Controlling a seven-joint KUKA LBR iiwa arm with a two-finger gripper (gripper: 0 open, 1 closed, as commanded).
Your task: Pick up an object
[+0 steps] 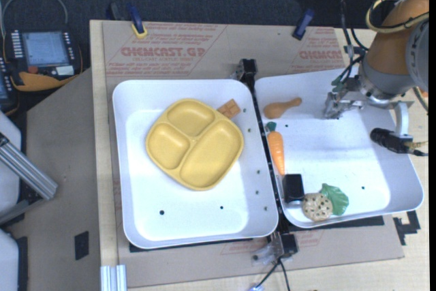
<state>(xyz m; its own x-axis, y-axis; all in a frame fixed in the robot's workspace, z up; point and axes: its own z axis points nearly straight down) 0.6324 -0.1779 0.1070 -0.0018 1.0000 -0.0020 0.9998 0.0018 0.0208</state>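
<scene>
My gripper [338, 104] hangs over the far part of the right bin [381, 167], under the orange-banded wrist. A tan drumstick [281, 108] lies a little to its left, apart from it. An orange carrot [275, 150] lies along the bin's left wall. At the near left corner sit a black block [293, 187], a round cookie [315, 206] and a green leaf [336, 197]. Nothing shows in the gripper's grasp.
The left bin [191, 215] holds a yellow divided plate [195, 143] with a small brown piece [229, 108] at its far right edge. A black cable end [392, 140] hangs over the right bin's right side. A cardboard sheet lies under both bins.
</scene>
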